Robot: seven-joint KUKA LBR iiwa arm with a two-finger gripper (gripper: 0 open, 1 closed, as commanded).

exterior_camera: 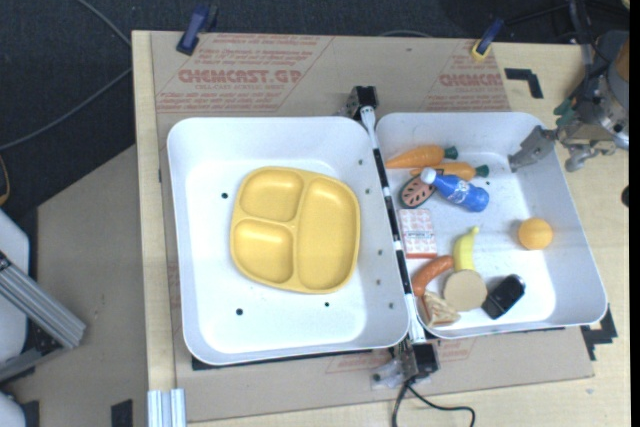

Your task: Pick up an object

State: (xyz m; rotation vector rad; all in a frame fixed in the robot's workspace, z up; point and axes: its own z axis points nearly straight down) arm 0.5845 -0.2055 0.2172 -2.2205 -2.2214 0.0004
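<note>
The right bin (560,310) holds several small items: an orange carrot (416,157), a blue bottle with a white cap (458,191), an orange ball (535,233), a yellow banana (465,246), a red sausage (432,271), a tan round disc (464,290), a black block (503,296) and a brown oval piece (416,192). My gripper (553,153) hangs over the bin's far right corner, open, with nothing between its fingers (528,151). It is right of the bottle and above the ball, apart from both.
The left bin (200,315) carries a yellow divided plate (296,228). A printed card (418,233) lies by the wall between the bins. Blue clamps (195,28) (487,39) sit on the board's far edge. The arm (605,95) comes in from the right.
</note>
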